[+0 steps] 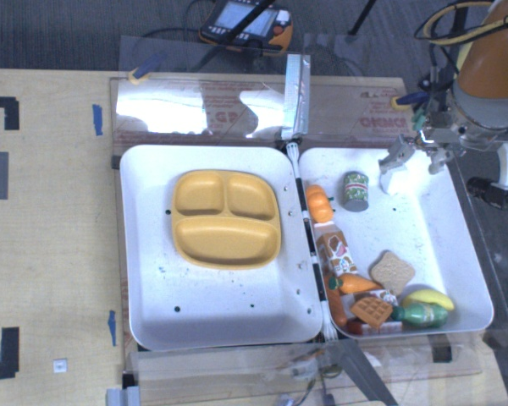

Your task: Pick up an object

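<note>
Down at the near edge of the right bin [457, 227], a heap of toy food is sitting untouched: a waffle [373, 311], a carrot [356, 283], a slice of bread [393, 271], a banana [429, 298] and a green piece [422, 315]. Further up the divider, a snack packet [332, 249] and an orange piece [318, 202] are lying, with a small green can [354, 189] standing just beyond. Nothing is lifted yet, so the whole pick is still to come. Over in the left bin [144, 252], a yellow divided plate [226, 218] is resting alone. The pincer [416, 159] is hovering at the right bin's far corner, its fingers looking spread with nothing between them. The can is sitting nearest it, to its left and a little nearer the camera; the heap is lying well apart.
</note>
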Controlling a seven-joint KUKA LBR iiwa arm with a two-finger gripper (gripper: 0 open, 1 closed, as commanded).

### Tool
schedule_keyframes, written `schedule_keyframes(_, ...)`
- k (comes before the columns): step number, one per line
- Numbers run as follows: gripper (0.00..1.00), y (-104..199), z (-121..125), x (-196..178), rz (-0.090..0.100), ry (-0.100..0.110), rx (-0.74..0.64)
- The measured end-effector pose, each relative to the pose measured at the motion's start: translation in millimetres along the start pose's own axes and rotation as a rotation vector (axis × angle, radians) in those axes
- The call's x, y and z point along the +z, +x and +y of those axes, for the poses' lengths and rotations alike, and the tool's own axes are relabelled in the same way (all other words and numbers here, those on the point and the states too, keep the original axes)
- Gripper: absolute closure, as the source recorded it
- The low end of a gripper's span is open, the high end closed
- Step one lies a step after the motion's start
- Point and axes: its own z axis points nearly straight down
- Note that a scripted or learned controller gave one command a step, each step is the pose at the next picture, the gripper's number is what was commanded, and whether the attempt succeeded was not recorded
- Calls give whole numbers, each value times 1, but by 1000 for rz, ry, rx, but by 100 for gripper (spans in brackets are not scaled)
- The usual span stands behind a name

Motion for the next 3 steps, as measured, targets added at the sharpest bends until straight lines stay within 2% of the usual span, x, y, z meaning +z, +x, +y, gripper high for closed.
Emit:
schedule_keyframes(1, 0, 38, 20, 90, -4, -9, -90)
schedule_keyframes(2, 0, 51, 25, 120, -2, -3, -169)
schedule_keyframes(3, 100, 50, 28, 105, -6, -13, -170)
